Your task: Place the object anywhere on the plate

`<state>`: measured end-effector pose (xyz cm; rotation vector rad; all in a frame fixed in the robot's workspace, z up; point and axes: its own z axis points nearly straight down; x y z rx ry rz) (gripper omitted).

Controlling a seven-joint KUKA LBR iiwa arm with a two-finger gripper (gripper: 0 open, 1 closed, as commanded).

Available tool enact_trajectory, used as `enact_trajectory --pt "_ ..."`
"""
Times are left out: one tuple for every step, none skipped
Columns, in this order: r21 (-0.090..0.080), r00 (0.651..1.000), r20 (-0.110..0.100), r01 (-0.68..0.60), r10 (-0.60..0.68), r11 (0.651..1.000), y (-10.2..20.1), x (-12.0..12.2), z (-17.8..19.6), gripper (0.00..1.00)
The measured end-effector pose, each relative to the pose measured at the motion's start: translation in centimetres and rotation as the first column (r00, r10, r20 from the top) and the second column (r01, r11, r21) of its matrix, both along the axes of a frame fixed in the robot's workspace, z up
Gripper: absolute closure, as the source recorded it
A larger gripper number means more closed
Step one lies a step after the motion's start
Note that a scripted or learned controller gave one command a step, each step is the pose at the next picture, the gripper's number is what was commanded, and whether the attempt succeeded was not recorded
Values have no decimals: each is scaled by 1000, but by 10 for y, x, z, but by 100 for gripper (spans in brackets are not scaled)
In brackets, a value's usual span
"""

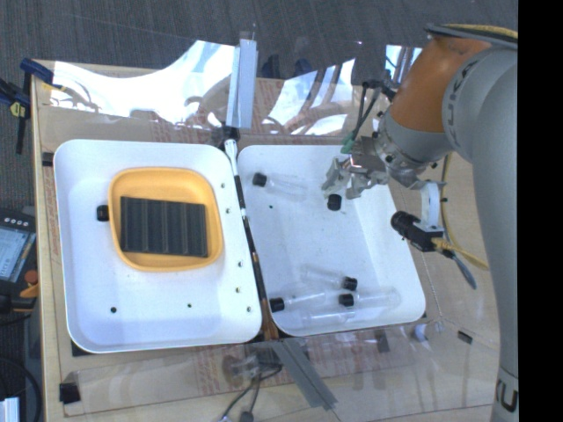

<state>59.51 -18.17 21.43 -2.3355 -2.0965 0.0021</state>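
Note:
Several clear tubes with black caps lie in the right bin [387, 262]. One tube [280, 184] rests near the bin's upper left, with its cap to the left. Three more are at the front: tube [303, 302], tube [369, 299] and tube [325, 277]. The yellow plate [132, 188], with a dark ridged insert [164, 227], sits in the left bin [79, 306]. My gripper [348, 181] hangs over the upper middle of the right bin. A black cap [334, 202] sits right below it, and I cannot tell whether it is held.
A small black piece [103, 212] lies in the left bin against the plate's left rim. A raised divider [246, 236] runs between the two bins. The arm's grey and orange body [457, 86] covers the bench's upper right.

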Motion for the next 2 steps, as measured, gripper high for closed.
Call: enact_trajectory --pt "0 1000 0 0 0 1000 0 0 0 0" --pt "1 944 0 -329 329 944 -8 -32 3 0"
